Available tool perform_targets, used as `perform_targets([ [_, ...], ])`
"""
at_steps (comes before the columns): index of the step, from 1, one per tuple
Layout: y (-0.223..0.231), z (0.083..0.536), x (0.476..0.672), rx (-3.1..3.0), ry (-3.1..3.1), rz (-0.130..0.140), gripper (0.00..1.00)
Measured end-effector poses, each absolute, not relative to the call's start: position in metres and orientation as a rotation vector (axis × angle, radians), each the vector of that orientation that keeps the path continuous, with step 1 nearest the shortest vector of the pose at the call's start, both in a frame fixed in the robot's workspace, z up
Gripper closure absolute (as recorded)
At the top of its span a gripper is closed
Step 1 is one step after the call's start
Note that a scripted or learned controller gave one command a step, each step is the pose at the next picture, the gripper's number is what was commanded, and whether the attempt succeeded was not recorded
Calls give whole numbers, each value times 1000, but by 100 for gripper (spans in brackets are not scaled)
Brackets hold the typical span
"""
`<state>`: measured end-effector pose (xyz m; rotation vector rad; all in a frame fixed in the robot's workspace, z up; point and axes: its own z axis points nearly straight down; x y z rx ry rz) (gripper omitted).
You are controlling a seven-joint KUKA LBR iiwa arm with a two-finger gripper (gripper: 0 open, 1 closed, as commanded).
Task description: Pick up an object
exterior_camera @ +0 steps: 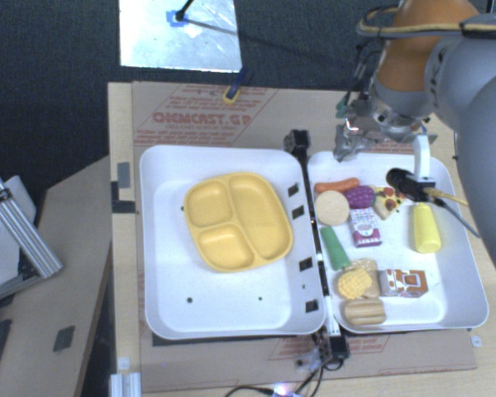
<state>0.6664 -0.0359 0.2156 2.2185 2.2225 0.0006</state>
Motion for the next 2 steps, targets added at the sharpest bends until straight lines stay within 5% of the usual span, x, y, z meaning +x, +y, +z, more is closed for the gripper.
perform_targets([
  [2, -32, 235, 668, 2213, 2226, 4, 100],
])
